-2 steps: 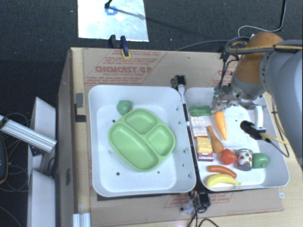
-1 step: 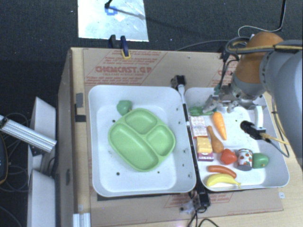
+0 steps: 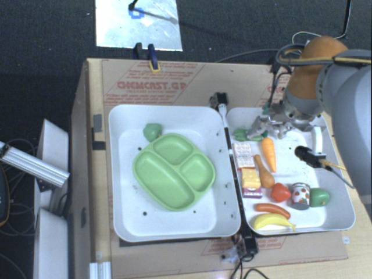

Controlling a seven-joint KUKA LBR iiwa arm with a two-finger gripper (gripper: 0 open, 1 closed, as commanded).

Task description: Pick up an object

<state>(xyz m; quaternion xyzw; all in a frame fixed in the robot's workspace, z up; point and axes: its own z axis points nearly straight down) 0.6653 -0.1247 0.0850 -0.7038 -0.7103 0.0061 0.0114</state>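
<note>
Carrot point(image 3: 268, 153): orange, tapered, just below the end effector point(image 3: 268, 127); one carrot, one banana point(image 3: 273, 221), one tomato point(image 3: 280, 192). Cannot tell the end effector's state.

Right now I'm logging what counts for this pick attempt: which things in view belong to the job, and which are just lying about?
Belonging to the job:
gripper, low in the right bin
carrot
banana
tomato
small can

Just lying about:
green divided plate in the left bin
blue clamp

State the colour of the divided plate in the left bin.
Light green: the divided plate shows best in the camera view.
</note>
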